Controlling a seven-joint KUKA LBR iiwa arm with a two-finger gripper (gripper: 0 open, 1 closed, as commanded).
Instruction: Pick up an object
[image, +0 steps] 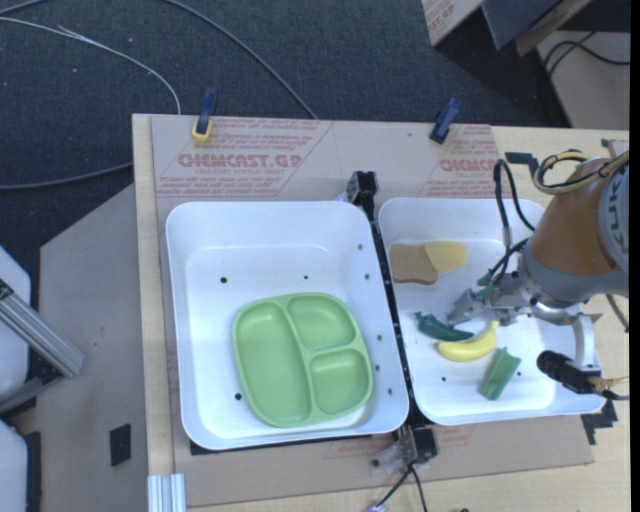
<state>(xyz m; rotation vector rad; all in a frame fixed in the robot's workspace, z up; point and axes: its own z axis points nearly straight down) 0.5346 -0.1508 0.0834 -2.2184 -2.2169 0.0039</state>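
Observation:
The right bin (520, 405) holds a brown bread slice (409, 264) and a pale yellow piece (447, 254) at its far left. Nearer the front lie a dark teal item (434, 326), a yellow banana (468, 347) and a green block (498, 374). My gripper (474, 307) hangs low over the middle of this bin, just above the banana and right of the teal item. The arm's orange band (575, 235) rises behind it. Nothing shows in the gripper's grasp.
The left bin (200, 240) holds a light green divided plate (300, 358). A black clamp (362, 186) sits where the two bins meet at the back. Cables (550, 170) trail by the arm at the right.

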